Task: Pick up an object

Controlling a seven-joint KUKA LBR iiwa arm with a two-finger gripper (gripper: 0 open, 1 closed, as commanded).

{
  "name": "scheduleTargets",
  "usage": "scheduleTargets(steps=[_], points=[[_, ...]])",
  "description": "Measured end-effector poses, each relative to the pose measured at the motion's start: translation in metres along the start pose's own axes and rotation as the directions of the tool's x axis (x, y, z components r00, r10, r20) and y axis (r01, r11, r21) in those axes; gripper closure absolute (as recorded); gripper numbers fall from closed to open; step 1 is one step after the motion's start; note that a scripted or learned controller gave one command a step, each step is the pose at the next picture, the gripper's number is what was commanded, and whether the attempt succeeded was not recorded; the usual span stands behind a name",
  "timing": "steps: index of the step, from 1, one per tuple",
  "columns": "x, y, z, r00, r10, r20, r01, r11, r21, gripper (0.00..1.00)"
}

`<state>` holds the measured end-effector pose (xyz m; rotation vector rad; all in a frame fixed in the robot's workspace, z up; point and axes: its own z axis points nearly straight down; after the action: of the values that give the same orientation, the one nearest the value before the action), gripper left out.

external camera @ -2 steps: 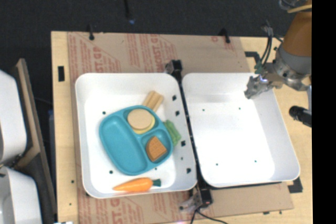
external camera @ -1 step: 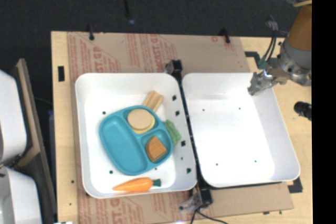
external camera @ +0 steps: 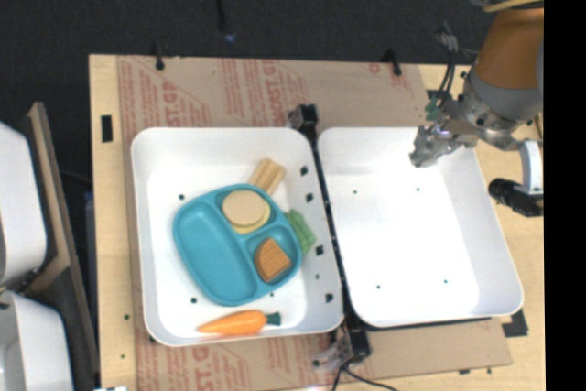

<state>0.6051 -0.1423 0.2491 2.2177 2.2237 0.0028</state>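
Camera view: hand point(external camera: 428, 151) poised over right bin point(external camera: 476, 288) far rim, nothing seen held — spread or pressed together cannot be told. Approach step judged; carrot point(external camera: 240, 322), tray point(external camera: 215, 256) in left bin point(external camera: 156, 197) — long leftward reach needed.

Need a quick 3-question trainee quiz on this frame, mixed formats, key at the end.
1. True or false: the carrot lies inside the blue tray.
2. The gripper hangs over which bin? A. left bin B. right bin
3. Fill in: the round cookie sits in a compartment of the ____ tray.

Key: 1 false, it lies on the bin floor near the front wall. 2 B, by its far wall. 3 blue.
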Motion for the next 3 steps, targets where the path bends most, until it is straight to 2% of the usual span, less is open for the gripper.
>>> scheduleTargets(steps=[1,2,3], points=[[0.059,-0.005,-0.004,1.0,-0.002,-0.001,0.002,1.0,0.0,1.0],[0.114,-0.017,0.007,1.0,-0.001,-0.001,0.001,1.0,0.002,1.0],[0.165,-0.028,-0.003,1.0,-0.001,-0.001,0.001,1.0,0.0,1.0]])
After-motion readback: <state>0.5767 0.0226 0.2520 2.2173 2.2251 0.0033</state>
